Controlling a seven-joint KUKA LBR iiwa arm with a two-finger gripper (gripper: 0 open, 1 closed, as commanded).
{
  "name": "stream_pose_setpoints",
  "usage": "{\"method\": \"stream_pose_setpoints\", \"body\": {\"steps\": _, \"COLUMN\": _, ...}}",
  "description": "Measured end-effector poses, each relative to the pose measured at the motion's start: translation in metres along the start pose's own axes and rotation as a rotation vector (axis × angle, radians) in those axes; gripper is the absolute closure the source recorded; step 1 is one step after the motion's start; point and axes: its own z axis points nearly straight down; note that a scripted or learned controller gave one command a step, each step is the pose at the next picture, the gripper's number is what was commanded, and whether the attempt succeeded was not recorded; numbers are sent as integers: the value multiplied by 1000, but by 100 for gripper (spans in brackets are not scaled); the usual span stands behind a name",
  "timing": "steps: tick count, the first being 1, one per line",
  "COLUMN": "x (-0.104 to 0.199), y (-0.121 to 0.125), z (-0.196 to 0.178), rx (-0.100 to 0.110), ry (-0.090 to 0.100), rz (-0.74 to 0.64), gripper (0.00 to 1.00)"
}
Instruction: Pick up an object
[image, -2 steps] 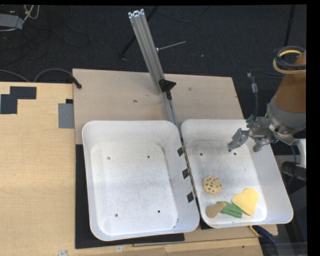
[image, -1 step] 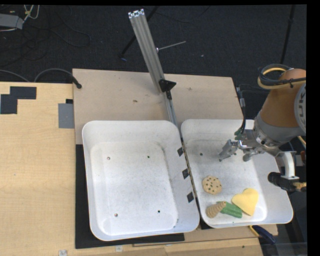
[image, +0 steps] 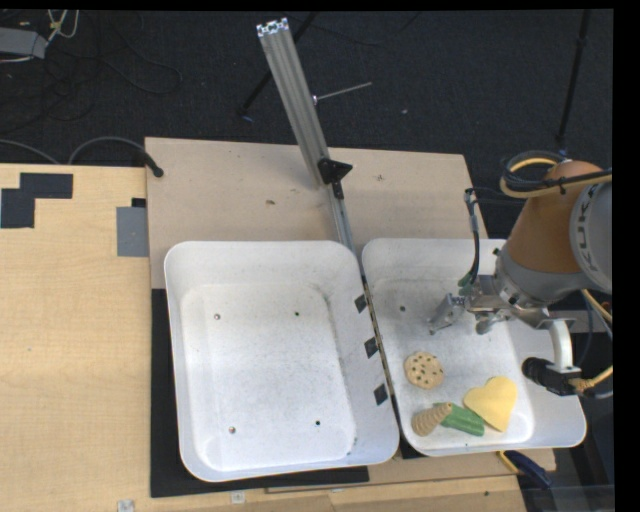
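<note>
Pale wood tabletop (image: 70, 330) fills the left of the frame, with the left bin (image: 265, 360) sitting at center. Next over, the right bin (image: 400, 265) has a round cookie (image: 424, 370) in its lower middle, then a tan ridged piece (image: 432, 419) touching a green piece (image: 463, 421), and a yellow heart (image: 493, 402) lower right. Above them hangs the claw (image: 462, 312), fingers spread apart, gripping nothing, arm (image: 550, 235) coming from the right edge.

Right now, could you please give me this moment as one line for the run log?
gripper: low over right bin, holding nothing | cookie, yellow heart, green piece: near edge, untouched | left bin
</note>
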Motion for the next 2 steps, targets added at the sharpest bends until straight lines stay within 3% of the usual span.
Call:
{"method": "stream_pose_setpoints", "body": {"steps": 1, "x": -2, "y": 0, "z": -13, "rx": -4, "ry": -1, "rz": 6, "gripper": 100}}
{"method": "stream_pose_setpoints", "body": {"steps": 2, "x": -9, "y": 6, "z": -59, "rx": -10, "ry": -3, "rz": 5, "gripper": 100}}
